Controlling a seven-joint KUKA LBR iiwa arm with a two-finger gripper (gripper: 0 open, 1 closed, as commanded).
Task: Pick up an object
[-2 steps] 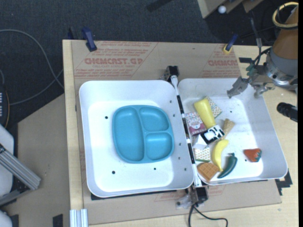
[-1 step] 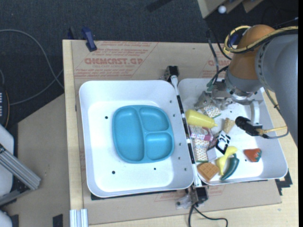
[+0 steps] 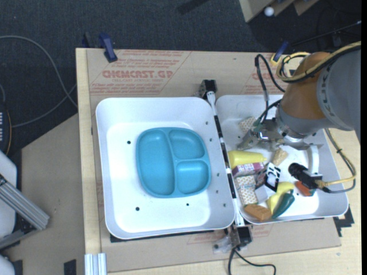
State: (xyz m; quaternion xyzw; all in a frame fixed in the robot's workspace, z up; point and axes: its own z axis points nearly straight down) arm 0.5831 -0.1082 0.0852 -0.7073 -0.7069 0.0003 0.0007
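The right bin (image 3: 327, 208) holds a heap of small things. Among them are a yellow bottle (image 3: 245, 156), a maroon-labelled packet (image 3: 250, 169), a checkered packet (image 3: 246, 189) and a black-and-white piece (image 3: 273, 177). A yellow-green item (image 3: 281, 201) and a brown lump (image 3: 258, 212) lie at the near edge. My gripper (image 3: 256, 132) hangs low in the far part of this bin, just above the yellow bottle and beside a speckled wrapper (image 3: 248, 123). A tan block (image 3: 280, 155) lies under the wrist. I see nothing clearly held.
The left bin (image 3: 114, 153) holds a blue divided plate (image 3: 172, 160) in its middle. The arm (image 3: 309, 96) covers the far right part of the right bin. The ridge (image 3: 221, 148) between the two bins runs just left of the heap.
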